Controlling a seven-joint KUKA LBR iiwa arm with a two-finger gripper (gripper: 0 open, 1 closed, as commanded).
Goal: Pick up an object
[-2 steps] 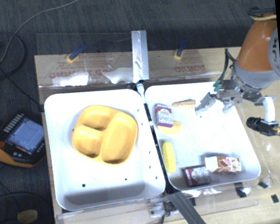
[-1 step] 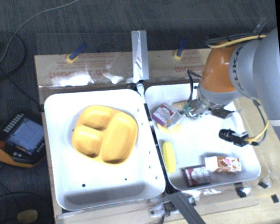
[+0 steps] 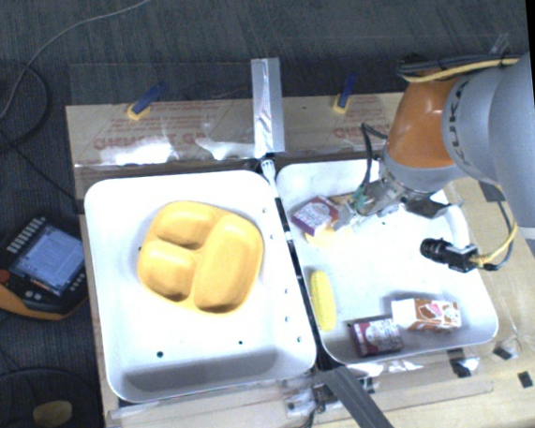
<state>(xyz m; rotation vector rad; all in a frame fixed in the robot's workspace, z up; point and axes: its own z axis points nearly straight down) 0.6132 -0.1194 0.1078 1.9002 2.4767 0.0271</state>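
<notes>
From my screen, the gripper (image 3: pixel 366 200) is low at the far end of the right bin (image 3: pixel 400 266), under the orange band of the arm (image 3: pixel 448 130). The wrist hides its tip, so I cannot tell whether it is spread or closed, and I see nothing held in it.

Just to the gripper's left in the view lies a purple packet (image 3: pixel 313 215), very close to the tip; I cannot make out if they touch. Nearer the camera and left of the gripper, a small yellow corn cob (image 3: pixel 323 299) lies along the bin's left wall. Well toward the near end, a dark red packet (image 3: pixel 376 335) and a white-and-red carton (image 3: pixel 428 314) sit side by side, close to each other.

Far off to the gripper's left, across the divide, the left bin (image 3: pixel 121 354) holds a big lumpy yellow object (image 3: pixel 199 254)
</notes>
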